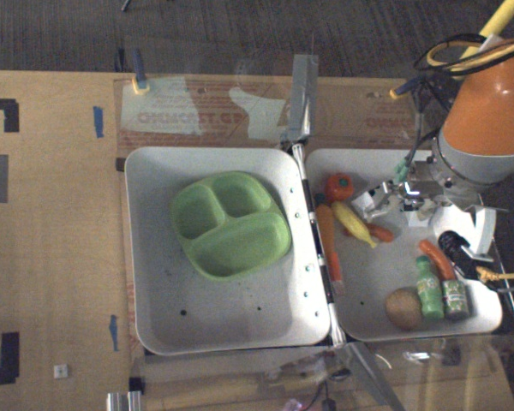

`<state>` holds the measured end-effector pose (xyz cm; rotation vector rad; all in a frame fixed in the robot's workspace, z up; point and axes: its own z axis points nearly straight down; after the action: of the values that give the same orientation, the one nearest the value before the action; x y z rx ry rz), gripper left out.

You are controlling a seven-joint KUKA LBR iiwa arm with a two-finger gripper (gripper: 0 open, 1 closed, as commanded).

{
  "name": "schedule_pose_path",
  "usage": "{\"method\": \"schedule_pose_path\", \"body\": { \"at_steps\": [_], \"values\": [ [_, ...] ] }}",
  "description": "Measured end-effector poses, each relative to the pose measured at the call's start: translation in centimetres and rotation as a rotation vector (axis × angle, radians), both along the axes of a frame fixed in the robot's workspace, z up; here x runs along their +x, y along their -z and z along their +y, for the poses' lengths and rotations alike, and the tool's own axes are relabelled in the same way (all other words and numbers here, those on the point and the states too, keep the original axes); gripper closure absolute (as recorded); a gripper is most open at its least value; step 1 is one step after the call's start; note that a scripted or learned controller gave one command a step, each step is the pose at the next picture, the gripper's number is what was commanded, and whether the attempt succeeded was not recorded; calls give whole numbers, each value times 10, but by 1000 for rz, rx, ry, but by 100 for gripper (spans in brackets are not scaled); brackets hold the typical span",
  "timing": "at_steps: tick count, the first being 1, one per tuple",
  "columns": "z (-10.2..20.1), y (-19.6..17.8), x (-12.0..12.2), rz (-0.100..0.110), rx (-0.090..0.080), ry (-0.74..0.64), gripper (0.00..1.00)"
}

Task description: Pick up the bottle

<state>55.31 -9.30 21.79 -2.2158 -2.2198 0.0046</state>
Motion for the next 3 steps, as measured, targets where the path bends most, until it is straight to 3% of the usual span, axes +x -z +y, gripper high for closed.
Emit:
{"method": "schedule_pose_path", "body": {
  "at_steps": [1, 2, 3],
  "values": [
    [-52, 54, -42, -1, 2, -287, 0],
    [-48, 132, -73, -9, 0, -543, 0],
    [-48, 121, -72, -13, -2, -541, 100]
  ]
}}
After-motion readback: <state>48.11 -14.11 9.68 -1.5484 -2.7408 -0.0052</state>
